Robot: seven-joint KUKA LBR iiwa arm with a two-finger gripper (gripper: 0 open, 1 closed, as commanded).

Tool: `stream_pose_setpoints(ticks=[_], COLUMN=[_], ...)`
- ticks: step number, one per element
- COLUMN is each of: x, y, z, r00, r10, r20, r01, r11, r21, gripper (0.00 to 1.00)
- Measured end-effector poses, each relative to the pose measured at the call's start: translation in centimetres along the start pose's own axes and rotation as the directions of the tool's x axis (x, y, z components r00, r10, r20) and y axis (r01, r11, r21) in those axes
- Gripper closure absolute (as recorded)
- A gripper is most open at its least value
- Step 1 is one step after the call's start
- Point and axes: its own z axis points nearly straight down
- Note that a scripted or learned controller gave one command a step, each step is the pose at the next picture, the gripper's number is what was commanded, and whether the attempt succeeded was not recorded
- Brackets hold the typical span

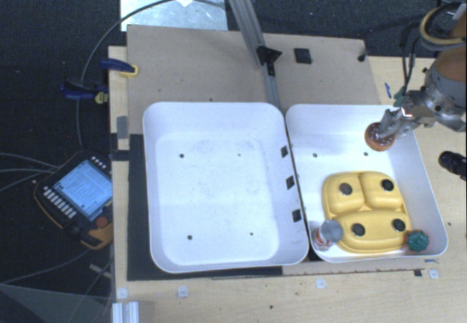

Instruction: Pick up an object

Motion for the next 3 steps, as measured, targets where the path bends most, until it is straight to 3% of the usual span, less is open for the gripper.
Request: stream_pose_setpoints(ticks=[2,3], x=[9.6,14.9], y=[1.9,2.6], z=[-1.3,0.1], r00=[1.000,1.000], r10=[-0.005,-0.005], r20=[-0.003,-0.003], r01=[0.005,0.005], r11=[1.000,1.000], r21=[0.002,0.004], gripper=[1.00,1.00])
